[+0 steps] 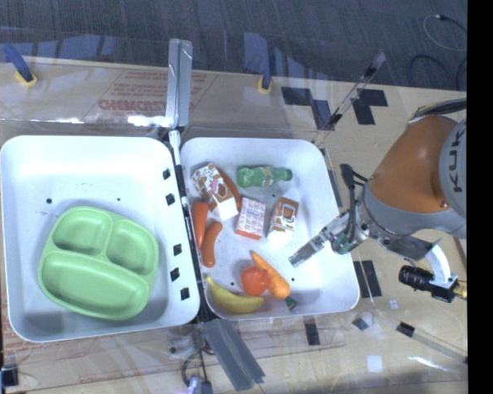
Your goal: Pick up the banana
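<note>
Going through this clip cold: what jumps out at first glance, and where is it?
The big green divided plate lies alone in the left bin. The right bin is crowded with toy food: the banana at its near edge, a tomato and carrot just behind it, small cartons and a green bottle farther back. The gripper hangs over that bin's right side, apart from the banana.

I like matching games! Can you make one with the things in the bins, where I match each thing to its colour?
Things:
1. banana
2. bottle
3. tomato
4. bin

Colours:
A. white
B. red
C. yellow
D. green

Pairs: 1-C, 2-D, 3-B, 4-A
</note>
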